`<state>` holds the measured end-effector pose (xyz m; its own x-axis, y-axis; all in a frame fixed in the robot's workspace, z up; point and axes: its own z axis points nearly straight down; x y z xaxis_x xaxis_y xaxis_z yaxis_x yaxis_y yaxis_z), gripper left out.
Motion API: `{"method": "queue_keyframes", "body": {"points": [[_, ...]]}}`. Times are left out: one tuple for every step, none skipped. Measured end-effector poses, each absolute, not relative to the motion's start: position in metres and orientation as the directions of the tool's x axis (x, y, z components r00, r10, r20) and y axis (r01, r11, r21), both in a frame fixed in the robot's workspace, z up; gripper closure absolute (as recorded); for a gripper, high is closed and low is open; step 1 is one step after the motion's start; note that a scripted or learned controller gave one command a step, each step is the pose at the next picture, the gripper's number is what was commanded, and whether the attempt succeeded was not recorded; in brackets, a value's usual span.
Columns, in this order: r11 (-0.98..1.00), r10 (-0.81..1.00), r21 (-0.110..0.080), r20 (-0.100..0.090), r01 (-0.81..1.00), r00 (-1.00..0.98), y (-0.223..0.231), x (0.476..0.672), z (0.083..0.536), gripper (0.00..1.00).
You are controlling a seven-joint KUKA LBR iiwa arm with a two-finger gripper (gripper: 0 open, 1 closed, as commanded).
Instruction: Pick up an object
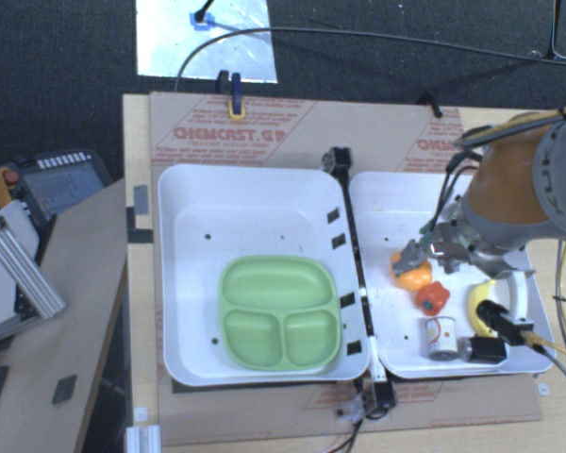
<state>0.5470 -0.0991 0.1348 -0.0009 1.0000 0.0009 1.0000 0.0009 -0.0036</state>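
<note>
At nine o'clock on the desk [137, 281], the left bin [184, 253] carries a green divided tray [279, 311], well apart from the work. Across the centre divider, the right bin [387, 215] holds the likely target: an orange toy fruit [414, 275] near the bin's middle. A red piece [432, 297] lies just beside it at five o'clock, a small white can [441, 338] lower still, and a yellow banana shape [480, 302] toward four o'clock. The orange fruit looks light, hard and smooth, probably slippery plastic, so a grip across its widest part seems safest. The jaws [421, 250] sit at its upper edge; I cannot tell whether they are released or clenched. The arm [509, 192] reaches in from three o'clock, wrist bent downward.
</note>
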Motion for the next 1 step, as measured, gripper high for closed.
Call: {"method": "queue_keyframes", "body": {"points": [[0.001, 1.000, -0.004, 0.001, 1.000, -0.001, -0.0987, 0.5466, 0.0825, 0.00]]}}
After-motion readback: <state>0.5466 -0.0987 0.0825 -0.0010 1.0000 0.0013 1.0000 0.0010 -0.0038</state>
